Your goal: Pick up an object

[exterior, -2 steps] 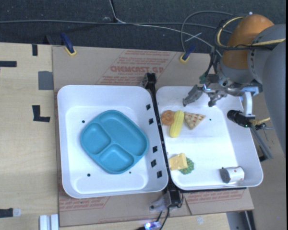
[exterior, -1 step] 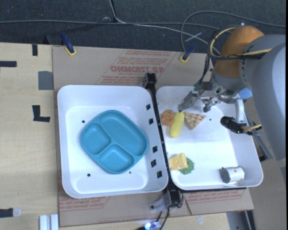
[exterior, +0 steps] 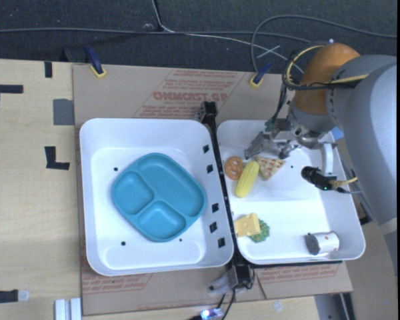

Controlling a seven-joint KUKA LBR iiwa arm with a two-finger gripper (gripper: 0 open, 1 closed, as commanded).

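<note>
My gripper: my two-finger gripper point(exterior: 272, 147) hangs low in the right white bin point(exterior: 333, 209); whether the fingers are spread or pressed together I cannot tell from this slant.
Nearest thing: the tan waffle-patterned wedge point(exterior: 271, 167) lies just below my tips, seemingly touching or nearly so.
Beside it: the yellow plastic corn cob point(exterior: 247, 179) sits just down-left of me, with a small orange pretzel-like ring point(exterior: 233, 167) against its far side.
Farther off: a yellow-and-green toy piece point(exterior: 251, 227) and a grey-and-white cylinder point(exterior: 322, 243) lie well below me.
Other bin: a blue divided plastic tray point(exterior: 159, 196) lies far to my left.
Doing it well: I judge the wedge the natural target; centre over it, straddle its narrow width, and avoid nudging the cob.
</note>
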